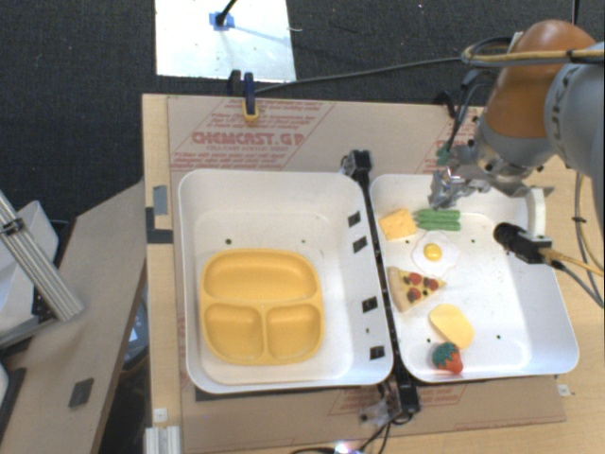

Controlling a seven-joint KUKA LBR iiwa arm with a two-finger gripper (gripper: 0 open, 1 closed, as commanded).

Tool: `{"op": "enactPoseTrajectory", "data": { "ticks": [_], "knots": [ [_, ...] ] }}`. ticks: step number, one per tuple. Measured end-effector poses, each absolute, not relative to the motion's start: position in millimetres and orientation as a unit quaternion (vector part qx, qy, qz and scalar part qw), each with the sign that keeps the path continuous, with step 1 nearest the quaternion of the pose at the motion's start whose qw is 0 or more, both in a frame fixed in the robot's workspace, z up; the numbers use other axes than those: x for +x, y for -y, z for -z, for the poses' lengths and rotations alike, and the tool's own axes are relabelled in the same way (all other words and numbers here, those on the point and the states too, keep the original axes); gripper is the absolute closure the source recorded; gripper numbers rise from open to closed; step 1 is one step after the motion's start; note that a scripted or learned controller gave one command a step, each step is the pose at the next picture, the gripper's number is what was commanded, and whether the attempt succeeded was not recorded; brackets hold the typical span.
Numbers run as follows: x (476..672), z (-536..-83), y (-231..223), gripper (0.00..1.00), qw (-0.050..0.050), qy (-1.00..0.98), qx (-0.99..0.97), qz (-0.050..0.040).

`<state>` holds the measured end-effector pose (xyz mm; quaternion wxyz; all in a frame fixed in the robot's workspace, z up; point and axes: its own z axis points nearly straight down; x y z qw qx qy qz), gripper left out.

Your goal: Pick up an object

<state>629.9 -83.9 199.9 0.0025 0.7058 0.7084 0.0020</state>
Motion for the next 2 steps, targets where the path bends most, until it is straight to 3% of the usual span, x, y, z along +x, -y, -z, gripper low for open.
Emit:
{"op": "enactPoseTrajectory", "data": {
  "ticks": [1, 2],
  "knots": [
    [621.8, -256, 82, 1.00, 0.003, -0.709, 0.705, -0.0025],
    [618.6, -248, 35, 1.00, 0.000, -0.710, 0.704, -0.0011]
  ]
}}
